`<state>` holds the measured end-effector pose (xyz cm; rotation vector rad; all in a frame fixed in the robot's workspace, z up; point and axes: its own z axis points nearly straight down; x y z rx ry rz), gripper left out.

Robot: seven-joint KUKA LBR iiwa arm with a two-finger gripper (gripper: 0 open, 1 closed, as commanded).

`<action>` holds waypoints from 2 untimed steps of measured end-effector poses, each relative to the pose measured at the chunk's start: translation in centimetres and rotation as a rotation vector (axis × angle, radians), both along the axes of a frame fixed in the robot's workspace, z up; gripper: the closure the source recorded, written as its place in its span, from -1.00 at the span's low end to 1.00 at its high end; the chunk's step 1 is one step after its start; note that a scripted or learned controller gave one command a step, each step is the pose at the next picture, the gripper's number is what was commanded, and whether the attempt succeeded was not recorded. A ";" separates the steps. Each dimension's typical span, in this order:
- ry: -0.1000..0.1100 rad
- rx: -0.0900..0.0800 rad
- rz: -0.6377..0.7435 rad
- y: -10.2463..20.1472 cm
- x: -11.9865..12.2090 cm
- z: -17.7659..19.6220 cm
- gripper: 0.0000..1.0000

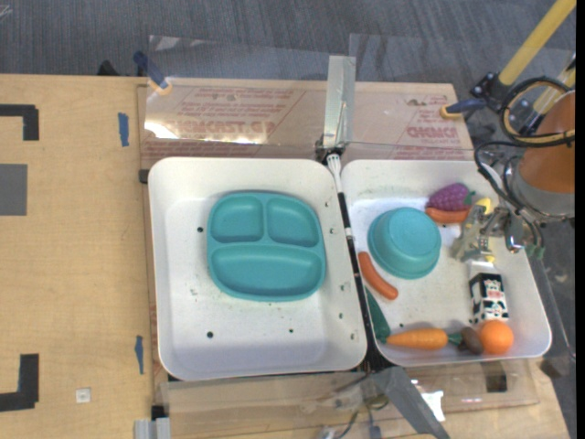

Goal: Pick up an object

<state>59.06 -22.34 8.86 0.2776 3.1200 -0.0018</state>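
One purple grape bunch (450,196) — knobbly, by the teal bowl (405,242) — hand (484,236) state unclear.

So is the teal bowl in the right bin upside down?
Yes, upside down: the teal bowl shows its flat base, no hollow, inside the right bin.

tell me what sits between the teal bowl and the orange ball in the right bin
In the camera view, bare white bin floor lies between the teal bowl and the orange ball.

Teal divided plate (267,244) in left bin (174,337); clear panels (239,108) behind.
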 end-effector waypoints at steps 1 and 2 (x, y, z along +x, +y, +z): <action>0.012 0.003 -0.066 0.1 6.4 0.0 1.00; 0.002 0.000 -0.001 1.5 -0.8 0.0 1.00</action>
